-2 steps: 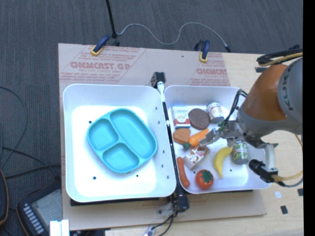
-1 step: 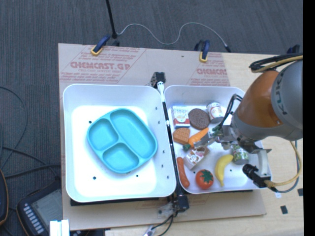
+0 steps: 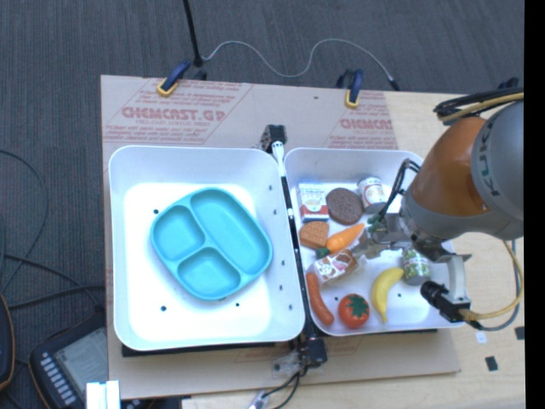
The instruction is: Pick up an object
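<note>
**Arm over the right bin, food toys below**

I see two white bins side by side on the counter (image 3: 77, 228). The left bin (image 3: 123, 254) holds a blue divided plate (image 3: 210, 242). The right bin (image 3: 400, 315) is crowded — a carrot (image 3: 344, 237), a brown round patty (image 3: 344, 204), a small can (image 3: 370, 190), a banana (image 3: 386, 290), a tomato (image 3: 354, 310) and a sausage (image 3: 318, 300) near its front wall. My arm (image 3: 464, 181) reaches in from the right, its pincer (image 3: 371, 239) low among the items, just beside the carrot — I can't make out its fingers.
</note>
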You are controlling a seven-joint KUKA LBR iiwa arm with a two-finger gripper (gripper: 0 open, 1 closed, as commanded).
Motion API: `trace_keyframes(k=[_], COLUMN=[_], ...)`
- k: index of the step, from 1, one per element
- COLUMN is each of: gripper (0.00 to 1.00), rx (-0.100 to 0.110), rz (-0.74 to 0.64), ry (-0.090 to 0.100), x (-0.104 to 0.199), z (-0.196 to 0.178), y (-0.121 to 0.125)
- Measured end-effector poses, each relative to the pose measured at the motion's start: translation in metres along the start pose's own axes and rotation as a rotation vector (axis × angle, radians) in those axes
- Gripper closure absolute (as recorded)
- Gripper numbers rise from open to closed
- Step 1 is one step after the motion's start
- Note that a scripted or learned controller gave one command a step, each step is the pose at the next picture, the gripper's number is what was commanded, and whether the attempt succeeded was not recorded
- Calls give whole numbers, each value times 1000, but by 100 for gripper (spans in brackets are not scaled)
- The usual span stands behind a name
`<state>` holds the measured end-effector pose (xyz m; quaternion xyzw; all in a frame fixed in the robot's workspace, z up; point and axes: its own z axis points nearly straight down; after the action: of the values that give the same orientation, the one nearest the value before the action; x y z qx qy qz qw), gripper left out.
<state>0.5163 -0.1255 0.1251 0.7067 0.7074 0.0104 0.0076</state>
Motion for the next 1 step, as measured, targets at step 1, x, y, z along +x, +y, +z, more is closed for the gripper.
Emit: trace_keyframes(k=[1], gripper=[0], rx=[1], rz=[0], ry=[0], x=[0], z=[0], y=[0])
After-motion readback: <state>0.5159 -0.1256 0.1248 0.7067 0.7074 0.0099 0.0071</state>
